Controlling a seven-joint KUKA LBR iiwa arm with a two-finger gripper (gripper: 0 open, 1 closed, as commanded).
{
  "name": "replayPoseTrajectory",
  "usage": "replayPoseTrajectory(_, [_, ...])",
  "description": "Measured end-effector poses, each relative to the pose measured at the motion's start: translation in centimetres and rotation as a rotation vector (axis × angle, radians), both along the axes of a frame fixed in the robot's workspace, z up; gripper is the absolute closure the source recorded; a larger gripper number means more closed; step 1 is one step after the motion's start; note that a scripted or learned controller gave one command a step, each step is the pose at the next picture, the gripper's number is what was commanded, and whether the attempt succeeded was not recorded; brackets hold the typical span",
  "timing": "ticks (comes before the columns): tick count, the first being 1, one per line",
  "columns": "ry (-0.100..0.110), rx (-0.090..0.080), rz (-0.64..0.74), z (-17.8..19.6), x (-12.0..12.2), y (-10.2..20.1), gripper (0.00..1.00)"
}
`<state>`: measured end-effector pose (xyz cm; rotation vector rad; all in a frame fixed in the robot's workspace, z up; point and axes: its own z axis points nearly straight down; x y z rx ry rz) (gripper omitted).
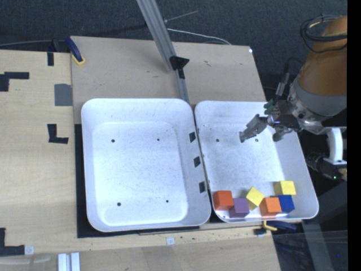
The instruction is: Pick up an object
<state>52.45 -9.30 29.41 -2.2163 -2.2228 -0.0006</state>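
The gripper is held above the bare far part of the right bin, whether open or closed cannot be told, while the blocks are found clustered against its near wall, ungrasped.

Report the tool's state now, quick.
Tool: open, holding nothing, poised over the upper part of the right bin, away from the blocks.

wooden bench, dark carpet floor
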Motion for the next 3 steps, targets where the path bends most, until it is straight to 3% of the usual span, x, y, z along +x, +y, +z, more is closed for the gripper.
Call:
replayPoseTrajectory(1, [0.008,-0.001,-0.001,-9.5,1.5,1.6,0.0])
replayPoseTrajectory(2, [0.001,-0.002,-0.001,-8.0,1.7,1.6,1.0])
replayPoseTrajectory(3, [-0.003,-0.001,0.003,-5.3,-0.3,5.8,1.0])
